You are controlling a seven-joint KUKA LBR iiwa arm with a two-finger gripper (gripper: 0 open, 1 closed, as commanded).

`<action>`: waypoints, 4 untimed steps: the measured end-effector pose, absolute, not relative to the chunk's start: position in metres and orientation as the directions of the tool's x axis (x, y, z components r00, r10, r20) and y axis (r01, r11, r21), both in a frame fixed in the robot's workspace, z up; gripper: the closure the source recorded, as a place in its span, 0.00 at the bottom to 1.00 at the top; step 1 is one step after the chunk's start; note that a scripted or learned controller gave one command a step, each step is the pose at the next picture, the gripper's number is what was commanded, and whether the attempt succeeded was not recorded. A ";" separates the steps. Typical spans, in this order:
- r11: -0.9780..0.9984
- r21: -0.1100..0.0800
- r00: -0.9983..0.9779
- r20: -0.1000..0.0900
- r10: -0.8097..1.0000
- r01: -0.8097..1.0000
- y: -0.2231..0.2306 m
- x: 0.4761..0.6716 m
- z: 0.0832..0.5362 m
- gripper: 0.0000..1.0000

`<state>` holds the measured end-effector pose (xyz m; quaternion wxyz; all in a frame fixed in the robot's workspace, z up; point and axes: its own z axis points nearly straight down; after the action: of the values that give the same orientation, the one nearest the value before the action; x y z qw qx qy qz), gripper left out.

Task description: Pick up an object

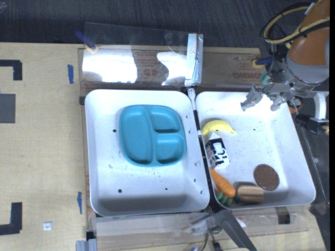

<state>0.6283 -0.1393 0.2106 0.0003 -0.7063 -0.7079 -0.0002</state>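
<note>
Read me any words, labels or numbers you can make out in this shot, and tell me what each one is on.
Black-and-white packet in the right bin: bold black marks, too blurred to read.
Brown board behind the bins: faint reddish print, too blurred to read.
Nothing else carries legible text.

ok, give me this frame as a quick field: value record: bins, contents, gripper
left bin: blue plastic divided plate, flat
right bin: yellow toy banana; black-and-white printed item; orange toy carrot; brown round disc; tan hot-dog-shaped piece
clustering: most items along right bin's left wall and near edge
gripper: over right bin's far right area, fingers spread, nothing between them
grasp: not yet made
</note>
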 end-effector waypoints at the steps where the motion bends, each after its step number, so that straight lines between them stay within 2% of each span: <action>1: 0.063 0.008 -0.063 -0.002 0.998 0.998 -0.128 0.652 0.088 0.00; 2: 0.303 0.002 -0.303 0.001 0.953 0.953 -0.104 0.632 0.086 0.00; 3: 0.383 0.007 -0.383 -0.004 0.924 0.924 -0.106 0.651 0.136 0.00; 4: 0.334 0.003 -0.334 -0.001 0.942 0.942 -0.109 0.562 0.103 0.00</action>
<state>0.5624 -0.1086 0.1027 -0.0012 -0.5769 -0.8168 -0.0009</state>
